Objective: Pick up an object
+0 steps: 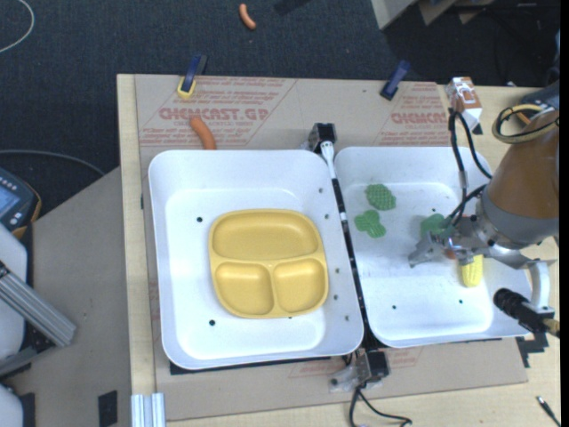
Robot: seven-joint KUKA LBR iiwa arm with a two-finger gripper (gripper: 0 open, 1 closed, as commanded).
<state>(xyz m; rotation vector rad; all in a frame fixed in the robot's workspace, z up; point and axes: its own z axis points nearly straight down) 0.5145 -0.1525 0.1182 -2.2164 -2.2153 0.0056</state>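
Note:
The right bin (418, 314) holds a flat textured green piece (380, 196) near its back, a darker green leafy piece (370, 224) just in front of it, and a third green piece (434, 226) further right. A small yellow piece (470, 271) lies near the right wall. My gripper (436, 249) is low in the right bin, right beside the third green piece and just left of the yellow piece. The wrist and arm body cover the bin's right side.
The left bin (178, 238) bears a yellow divided plate (267, 261). An orange sausage-shaped item (204, 132) lies on the cardboard behind the left bin. Clamps (189, 76) (396, 80) sit at the bench's back edge. Black cables (462, 163) hang by the arm.

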